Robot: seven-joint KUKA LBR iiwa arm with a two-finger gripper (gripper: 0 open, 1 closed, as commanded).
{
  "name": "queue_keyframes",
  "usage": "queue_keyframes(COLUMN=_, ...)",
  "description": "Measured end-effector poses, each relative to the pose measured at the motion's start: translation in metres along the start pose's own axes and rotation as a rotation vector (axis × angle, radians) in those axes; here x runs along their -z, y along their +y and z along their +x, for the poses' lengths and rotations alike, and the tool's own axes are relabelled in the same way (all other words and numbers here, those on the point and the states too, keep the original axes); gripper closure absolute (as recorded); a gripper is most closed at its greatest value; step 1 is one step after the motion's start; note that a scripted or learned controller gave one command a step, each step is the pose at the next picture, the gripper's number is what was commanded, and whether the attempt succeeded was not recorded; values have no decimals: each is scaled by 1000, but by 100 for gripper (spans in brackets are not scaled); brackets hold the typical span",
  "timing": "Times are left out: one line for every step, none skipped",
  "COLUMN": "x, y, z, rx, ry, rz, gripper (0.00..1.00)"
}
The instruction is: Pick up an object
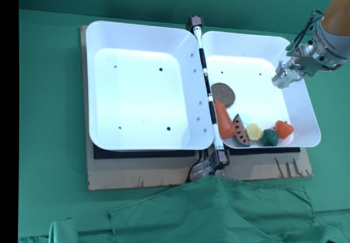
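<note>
Item: single-arm picking station, one moment

Worktop (49,99): green cloth over a brown board; two shallow white bins side by side, a black-and-white bar between them.

Left bin (142,34): bare white floor with a few small dark dots.

Right bin (306,110): holds all candidate objects, crowded along its near wall and its left wall
- brown round disc (223,94), flat, nearest the bin's middle
- orange carrot-shaped piece (224,122), lying along the left wall, just below the disc
- watermelon slice (240,130), touching or nearly touching the carrot piece
- yellow lump (254,131), green lump (269,137), red-orange pepper-like piece (283,128), in a row against the near wall, close together

Gripper (281,80): above the right bin's far right area, well apart from every object; nothing between its fingers; whether it is released or clenched cannot be told from this angle.

Risks, as judged:
- Descent where it now hangs would meet only bare bin floor; a lateral move toward the cluster seems needed first
- Objects packed together: fingers may land on two at once or nudge a neighbour away
- Pieces against the sloped walls leave little room for a finger on the wall side; collision with the rim is possible
- The disc lies flat and may slip out from a closing grasp
- Small rounded lumps may roll or squirt out
</note>
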State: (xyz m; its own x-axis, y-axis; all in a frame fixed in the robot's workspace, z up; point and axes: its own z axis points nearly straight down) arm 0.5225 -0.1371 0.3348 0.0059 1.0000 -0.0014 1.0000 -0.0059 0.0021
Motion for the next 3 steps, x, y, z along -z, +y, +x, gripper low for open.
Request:
queue_keyframes(x=17, y=16, z=-53, rx=-2, ry=-4, rz=-6, gripper=100)
queue_keyframes(x=16, y=16, z=-50, rx=2, ry=-2, rz=-4, gripper=0)
queue_keyframes(x=-59, y=-18, z=-50, rx=-1, ry=2, rz=7, gripper=0)
